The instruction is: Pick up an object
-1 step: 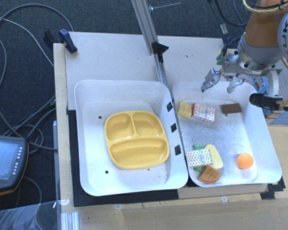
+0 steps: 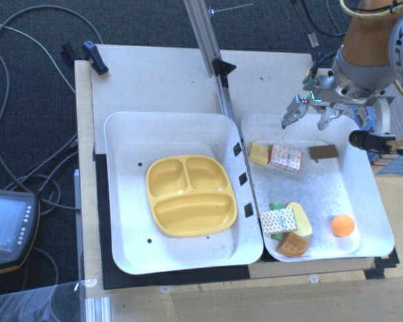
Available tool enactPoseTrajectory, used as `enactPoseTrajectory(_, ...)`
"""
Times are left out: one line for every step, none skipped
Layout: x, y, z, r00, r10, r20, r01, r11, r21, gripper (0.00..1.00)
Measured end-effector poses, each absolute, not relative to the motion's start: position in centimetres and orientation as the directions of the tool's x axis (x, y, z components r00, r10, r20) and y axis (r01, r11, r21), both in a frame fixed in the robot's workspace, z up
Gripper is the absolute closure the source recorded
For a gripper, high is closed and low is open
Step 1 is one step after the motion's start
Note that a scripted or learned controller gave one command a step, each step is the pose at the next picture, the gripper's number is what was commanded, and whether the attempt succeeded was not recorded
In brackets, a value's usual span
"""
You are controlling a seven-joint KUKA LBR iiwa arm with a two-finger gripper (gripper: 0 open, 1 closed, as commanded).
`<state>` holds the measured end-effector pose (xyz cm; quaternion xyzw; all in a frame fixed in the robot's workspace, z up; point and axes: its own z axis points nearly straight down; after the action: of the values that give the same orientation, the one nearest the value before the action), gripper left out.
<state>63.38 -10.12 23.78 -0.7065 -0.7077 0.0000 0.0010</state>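
Gripper [image 2: 312, 116]: poised over the far rim of the right bin [image 2: 383, 227], fingers spread apart, nothing between them; arm [image 2: 376, 39] entering from the right.

Right bin contents, far to near:
- Brown block [image 2: 323, 152]: nearest item to the gripper, lying just below and slightly right of it in the picture; long axis roughly left to right, slightly tilted.
- Red-and-white packet [image 2: 285, 157]: below and a little left of the gripper, touching the yellow block.
- Yellow block [image 2: 258, 154]: at the left wall, farther left again.
- Orange ball [image 2: 343, 225]: near right corner, well apart from the gripper.
- Green-and-white packet [image 2: 278, 220], yellow piece [image 2: 300, 219], waffle-like biscuit [image 2: 293, 245]: clustered at the near left, touching or overlapping.

Left bin [image 2: 121, 180]: yellow divided plate [image 2: 191, 195], centred.

Judgement: no item chosen yet; brown block likeliest target, calling for a short move toward the near side and a descent, fingers set across its short width. Red-and-white packet a close second, but crowded on its left by the yellow block.
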Motion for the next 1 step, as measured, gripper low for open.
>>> enactPoseTrajectory(63.36, -9.76, 19.54, -0.001, 1.0, 0.001, 1.0, 0.001, -0.006, 0.0)
